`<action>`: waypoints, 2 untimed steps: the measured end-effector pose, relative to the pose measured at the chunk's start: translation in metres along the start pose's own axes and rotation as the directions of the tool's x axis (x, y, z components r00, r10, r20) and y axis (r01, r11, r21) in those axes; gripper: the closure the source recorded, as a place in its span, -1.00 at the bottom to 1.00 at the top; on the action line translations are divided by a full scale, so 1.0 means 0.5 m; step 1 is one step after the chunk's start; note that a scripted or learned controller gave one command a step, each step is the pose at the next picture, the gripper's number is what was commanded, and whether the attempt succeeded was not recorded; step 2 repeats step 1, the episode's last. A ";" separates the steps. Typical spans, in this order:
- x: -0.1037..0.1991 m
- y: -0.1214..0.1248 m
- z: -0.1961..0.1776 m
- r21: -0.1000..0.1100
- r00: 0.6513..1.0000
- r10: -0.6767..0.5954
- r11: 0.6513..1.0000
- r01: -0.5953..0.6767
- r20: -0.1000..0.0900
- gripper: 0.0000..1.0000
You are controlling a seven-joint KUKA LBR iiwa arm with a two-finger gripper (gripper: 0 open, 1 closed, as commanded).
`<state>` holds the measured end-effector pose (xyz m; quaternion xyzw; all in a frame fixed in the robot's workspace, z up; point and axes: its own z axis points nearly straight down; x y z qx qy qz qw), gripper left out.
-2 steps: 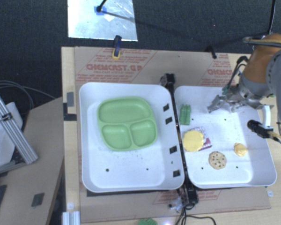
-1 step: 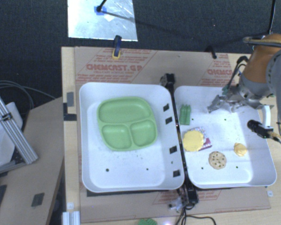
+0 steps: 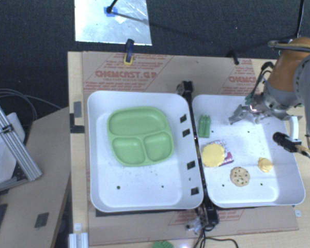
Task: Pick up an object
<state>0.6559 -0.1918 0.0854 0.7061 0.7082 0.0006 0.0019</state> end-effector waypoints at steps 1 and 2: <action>0.000 0.000 0.000 0.000 1.000 0.000 1.000 0.000 0.000 -1.00; 0.000 0.000 0.000 0.000 1.000 0.000 1.000 0.000 0.000 -1.00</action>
